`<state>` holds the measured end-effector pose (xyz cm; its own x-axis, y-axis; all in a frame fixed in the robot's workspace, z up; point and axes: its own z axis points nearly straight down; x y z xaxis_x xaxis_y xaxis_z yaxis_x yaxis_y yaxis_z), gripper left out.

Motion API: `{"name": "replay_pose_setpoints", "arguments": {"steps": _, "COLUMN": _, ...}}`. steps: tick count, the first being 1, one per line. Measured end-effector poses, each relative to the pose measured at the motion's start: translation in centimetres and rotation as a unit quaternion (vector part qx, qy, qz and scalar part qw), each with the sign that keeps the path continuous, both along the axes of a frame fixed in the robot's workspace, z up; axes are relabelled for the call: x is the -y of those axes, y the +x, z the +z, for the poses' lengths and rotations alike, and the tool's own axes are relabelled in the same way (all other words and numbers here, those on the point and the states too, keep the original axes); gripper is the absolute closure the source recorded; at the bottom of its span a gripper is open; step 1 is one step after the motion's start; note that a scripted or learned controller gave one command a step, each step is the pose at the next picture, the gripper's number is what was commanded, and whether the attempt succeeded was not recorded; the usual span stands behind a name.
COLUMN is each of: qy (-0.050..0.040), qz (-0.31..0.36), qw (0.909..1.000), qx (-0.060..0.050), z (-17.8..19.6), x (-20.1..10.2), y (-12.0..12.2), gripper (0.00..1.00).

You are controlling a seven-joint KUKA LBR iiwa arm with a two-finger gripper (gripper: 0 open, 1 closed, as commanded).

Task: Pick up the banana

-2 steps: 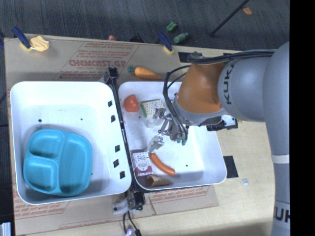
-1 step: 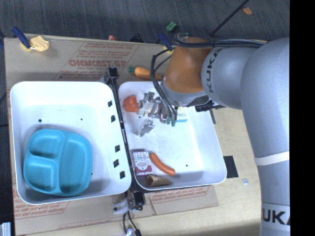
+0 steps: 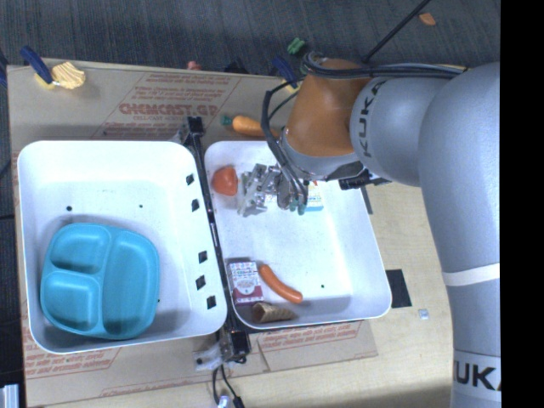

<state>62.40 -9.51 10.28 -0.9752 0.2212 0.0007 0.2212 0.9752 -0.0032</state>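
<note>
My gripper [image 3: 265, 190] hangs low over the back half of the right bin [image 3: 357, 253], under the orange wrist band. Its metal parts blur together from above, so their state is unclear. A red tomato-like ball [image 3: 224, 180] lies just to the gripper's left, close to it but apart. A small blue and white item [image 3: 314, 201] pokes out from under the wrist on the gripper's right side. Whatever lies directly beneath the gripper is hidden by it.
At the right bin's front lie an orange sausage [image 3: 280, 284], a red box [image 3: 244, 280] and a brown cone [image 3: 272, 313]. An orange carrot [image 3: 248, 127] rests behind the bin. The left bin [image 3: 102, 177] holds a blue divided plate [image 3: 102, 280]. A yellowish scrap [image 3: 70, 76] sits far back left.
</note>
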Motion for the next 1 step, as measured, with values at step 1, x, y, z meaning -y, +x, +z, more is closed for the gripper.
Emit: {"name": "replay_pose_setpoints", "arguments": {"steps": 1, "qy": 0.0015, "qz": 0.107, "qw": 0.9943, "qx": 0.000, "z": -1.07, "x": -0.37, "y": -1.31, "gripper": 1.00}}
